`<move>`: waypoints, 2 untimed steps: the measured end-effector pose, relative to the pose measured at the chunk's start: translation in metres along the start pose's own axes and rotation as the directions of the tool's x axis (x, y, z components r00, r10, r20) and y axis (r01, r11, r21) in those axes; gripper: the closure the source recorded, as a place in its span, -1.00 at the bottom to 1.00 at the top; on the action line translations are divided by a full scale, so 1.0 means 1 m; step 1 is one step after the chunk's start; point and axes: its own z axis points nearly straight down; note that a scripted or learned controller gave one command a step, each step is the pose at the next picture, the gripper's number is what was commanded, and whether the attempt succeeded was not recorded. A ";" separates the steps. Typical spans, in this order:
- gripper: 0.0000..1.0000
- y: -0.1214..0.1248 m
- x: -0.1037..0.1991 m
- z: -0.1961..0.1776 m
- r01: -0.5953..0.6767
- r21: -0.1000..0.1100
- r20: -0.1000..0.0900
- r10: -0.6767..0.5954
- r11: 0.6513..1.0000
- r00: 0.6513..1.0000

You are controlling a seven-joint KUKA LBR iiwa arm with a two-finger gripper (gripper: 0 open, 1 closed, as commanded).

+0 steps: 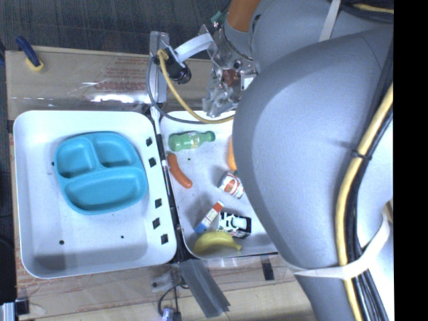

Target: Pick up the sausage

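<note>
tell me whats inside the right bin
Visible: a green bottle, the sausage, a small can, a banana and a black-and-white carton. The arm covers the bin's right part.

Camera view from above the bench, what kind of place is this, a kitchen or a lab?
Most likely a robot lab's pick-and-place bench, not a kitchen. Two shallow white bins sit side by side under a grey arm. The food looks like toys: a sausage, a banana and a green bottle lie loose in one bin.

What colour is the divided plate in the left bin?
The divided plate is light blue, clearly seen in the camera view.
</note>
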 end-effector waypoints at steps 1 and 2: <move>1.00 0.056 -0.035 0.006 0.121 0.004 0.005 -0.121 0.993 0.993; 1.00 0.099 -0.024 0.009 0.330 0.004 0.001 -0.330 0.944 0.944</move>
